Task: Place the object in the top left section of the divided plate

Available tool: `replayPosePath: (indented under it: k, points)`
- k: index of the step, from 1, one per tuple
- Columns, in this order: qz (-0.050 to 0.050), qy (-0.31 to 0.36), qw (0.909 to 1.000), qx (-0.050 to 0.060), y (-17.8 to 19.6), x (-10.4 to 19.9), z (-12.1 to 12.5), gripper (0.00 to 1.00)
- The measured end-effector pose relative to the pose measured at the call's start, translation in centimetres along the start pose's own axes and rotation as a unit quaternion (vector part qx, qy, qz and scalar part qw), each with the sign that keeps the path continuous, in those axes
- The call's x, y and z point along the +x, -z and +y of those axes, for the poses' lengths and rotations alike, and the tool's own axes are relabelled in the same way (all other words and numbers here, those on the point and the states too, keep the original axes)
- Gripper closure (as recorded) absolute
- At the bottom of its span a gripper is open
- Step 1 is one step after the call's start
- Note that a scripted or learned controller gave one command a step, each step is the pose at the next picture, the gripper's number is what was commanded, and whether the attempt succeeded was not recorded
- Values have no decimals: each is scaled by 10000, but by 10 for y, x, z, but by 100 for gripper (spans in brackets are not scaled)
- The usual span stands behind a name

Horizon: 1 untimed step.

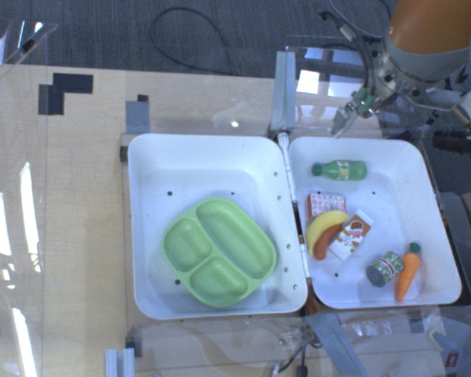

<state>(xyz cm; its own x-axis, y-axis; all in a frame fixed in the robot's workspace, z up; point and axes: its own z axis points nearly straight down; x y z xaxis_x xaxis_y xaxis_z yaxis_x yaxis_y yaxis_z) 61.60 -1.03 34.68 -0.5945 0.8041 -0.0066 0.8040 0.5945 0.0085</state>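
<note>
Hovering pre-grasp: pincer (347, 121) sits above the right bin's (439, 210) far rim, nothing between its tips; how open, can't tell. No object picked. Divided plate (220, 251) is in the left bin (141, 210), sections bare. Next: descend onto one item, maybe the bottle (339, 170).

Light-green divided plate (220, 251): three sections, lying flat and turned at an angle in the left white bin (153, 210), toward its front. All sections bare.
</note>
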Motion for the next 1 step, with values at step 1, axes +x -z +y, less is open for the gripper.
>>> replayPosePath:
  k: [1]
  points:
    - [-5, 315, 9995, -9, 88, -4, 65, 100]
